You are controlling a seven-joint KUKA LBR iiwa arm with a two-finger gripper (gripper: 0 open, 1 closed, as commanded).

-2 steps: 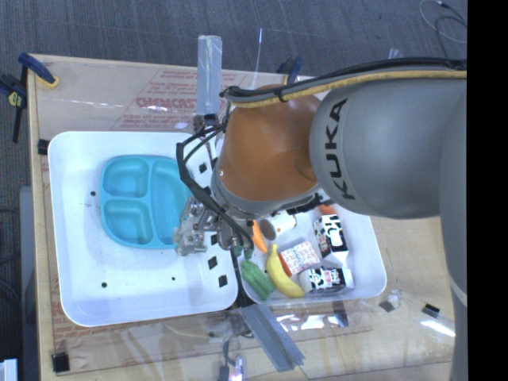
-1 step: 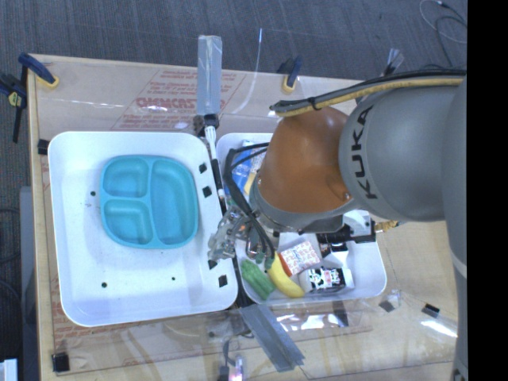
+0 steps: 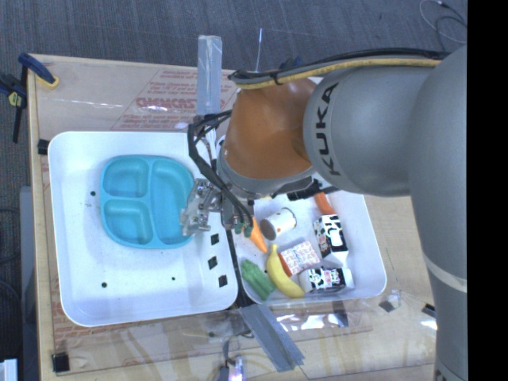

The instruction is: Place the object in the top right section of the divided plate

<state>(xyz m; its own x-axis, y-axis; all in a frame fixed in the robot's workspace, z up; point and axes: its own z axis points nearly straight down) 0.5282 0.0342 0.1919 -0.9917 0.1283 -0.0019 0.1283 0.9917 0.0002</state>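
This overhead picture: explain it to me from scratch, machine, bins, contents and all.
One camera above the bench looks down at a slant. The big grey and orange shape is a robot arm reaching in from the right. Its claw hangs over the right edge of a blue divided plate in the left white bin. Whether it holds anything is too small to tell. The right bin holds a banana, a carrot, a green vegetable and small cartons.
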